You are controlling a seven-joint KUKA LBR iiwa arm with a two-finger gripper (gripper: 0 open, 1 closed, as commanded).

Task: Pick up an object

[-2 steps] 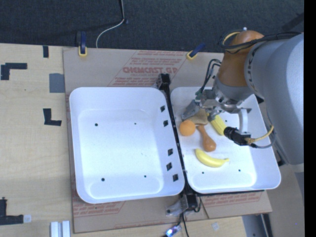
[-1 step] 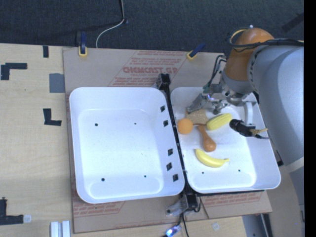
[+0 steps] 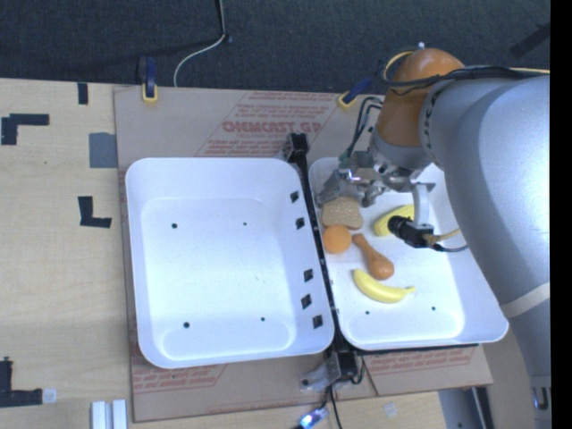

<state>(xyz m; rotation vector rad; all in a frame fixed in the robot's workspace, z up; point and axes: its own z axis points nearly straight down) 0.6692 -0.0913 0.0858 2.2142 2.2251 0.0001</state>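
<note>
In the right bin (image 3: 447, 324) lie a tan bread-like lump (image 3: 341, 213), an orange ball (image 3: 336, 239), a brown drumstick-shaped piece (image 3: 374, 256) and a yellow banana (image 3: 382, 287). A second yellow piece (image 3: 391, 222) is partly hidden under the arm's hardware. My gripper (image 3: 354, 184) hangs low at the far left of this bin, directly behind the tan lump and close to it. Whether it touches the lump is unclear from this angle.
The left bin (image 3: 214, 257) sits beside the right one, with a black-clipped divider (image 3: 308, 239) between them. The grey arm (image 3: 500, 177) covers the right bin's far right side. A white cable (image 3: 201, 52) runs across the back of the bench.
</note>
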